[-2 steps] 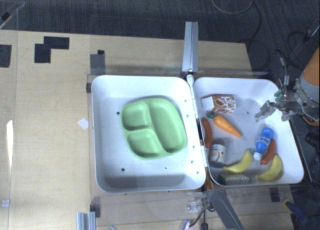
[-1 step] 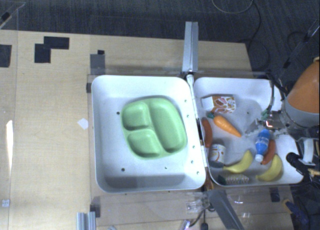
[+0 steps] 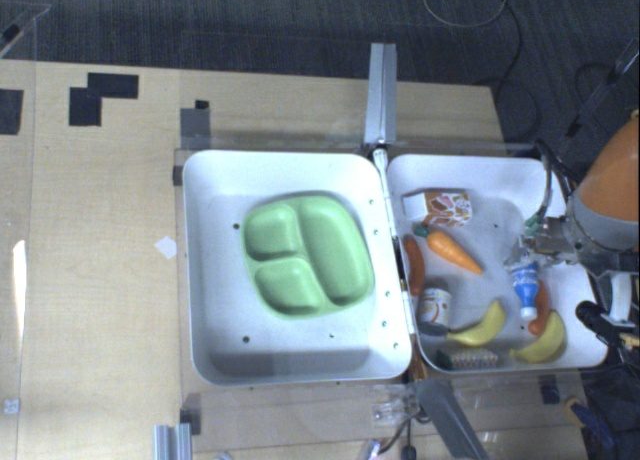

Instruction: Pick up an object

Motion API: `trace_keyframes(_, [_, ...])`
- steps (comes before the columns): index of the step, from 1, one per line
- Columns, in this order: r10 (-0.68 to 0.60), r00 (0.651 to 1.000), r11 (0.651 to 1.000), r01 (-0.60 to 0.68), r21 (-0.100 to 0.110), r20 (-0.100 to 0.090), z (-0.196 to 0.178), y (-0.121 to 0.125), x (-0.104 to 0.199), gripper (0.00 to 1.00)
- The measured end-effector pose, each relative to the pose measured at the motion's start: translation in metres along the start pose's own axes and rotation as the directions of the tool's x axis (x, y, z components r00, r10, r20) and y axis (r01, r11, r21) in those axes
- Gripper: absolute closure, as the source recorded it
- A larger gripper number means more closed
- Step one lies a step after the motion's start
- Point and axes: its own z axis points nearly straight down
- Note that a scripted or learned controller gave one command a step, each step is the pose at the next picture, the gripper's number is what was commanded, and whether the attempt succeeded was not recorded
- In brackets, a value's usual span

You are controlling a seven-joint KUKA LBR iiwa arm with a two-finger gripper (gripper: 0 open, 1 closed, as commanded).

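Note:
The right bin (image 3: 500, 173) holds several small items. An orange-and-white carton (image 3: 446, 208) lies at its back, with a carrot (image 3: 455, 251) just in front of it. A brown sausage (image 3: 414, 261) lies along the left wall above a small can (image 3: 433, 304). Two bananas (image 3: 480, 326) (image 3: 543, 344) rest near the front edge. A blue-and-white bottle (image 3: 527, 288) stands beside a red item (image 3: 541, 310). My gripper (image 3: 542, 244) hangs at the bin's right side, just behind the bottle and close above it. The view shows nothing held by it.
The left bin (image 3: 210, 278) holds a green divided plate (image 3: 305, 253). A dark brush (image 3: 470, 359) lies at the right bin's front wall. A metal post (image 3: 381, 98) stands behind the divider between the bins. The arm's orange band (image 3: 612, 183) overhangs the right rim.

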Motion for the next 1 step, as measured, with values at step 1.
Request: trace_keyframes(1, [-0.009, 1.000, 1.000, 0.009, 0.004, 0.000, -0.0911, -0.0018, 0.0489, 1.00])
